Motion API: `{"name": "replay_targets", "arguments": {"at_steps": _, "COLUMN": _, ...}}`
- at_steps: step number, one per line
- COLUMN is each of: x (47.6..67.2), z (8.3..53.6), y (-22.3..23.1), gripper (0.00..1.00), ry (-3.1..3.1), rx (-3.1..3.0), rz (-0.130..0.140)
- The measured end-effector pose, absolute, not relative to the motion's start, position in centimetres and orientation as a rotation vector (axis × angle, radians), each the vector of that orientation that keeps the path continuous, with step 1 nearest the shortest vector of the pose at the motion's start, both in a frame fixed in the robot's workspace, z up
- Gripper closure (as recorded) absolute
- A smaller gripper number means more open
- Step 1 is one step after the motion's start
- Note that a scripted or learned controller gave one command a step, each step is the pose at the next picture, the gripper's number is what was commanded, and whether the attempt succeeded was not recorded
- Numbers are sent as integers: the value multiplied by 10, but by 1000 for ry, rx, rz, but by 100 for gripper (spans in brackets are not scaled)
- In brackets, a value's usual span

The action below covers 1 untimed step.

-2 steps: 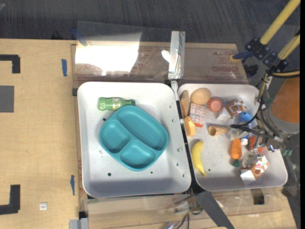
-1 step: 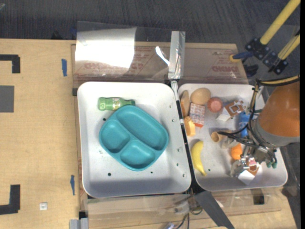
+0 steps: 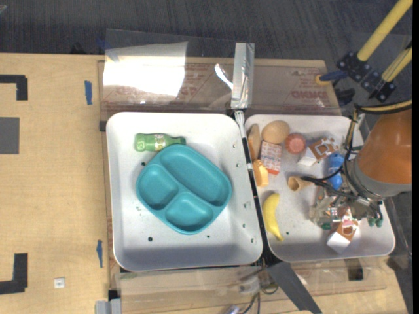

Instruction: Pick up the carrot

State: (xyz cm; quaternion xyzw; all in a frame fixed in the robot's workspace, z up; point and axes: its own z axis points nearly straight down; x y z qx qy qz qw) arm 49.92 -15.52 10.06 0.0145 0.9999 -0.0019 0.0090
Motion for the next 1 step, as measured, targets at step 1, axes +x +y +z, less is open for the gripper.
{"name": "replay_targets", "arguments": {"at_steps": 1, "x": 497, "z": 193, "y": -218, "gripper": 100, "ry": 3114, "rx": 301, "rz": -7}}
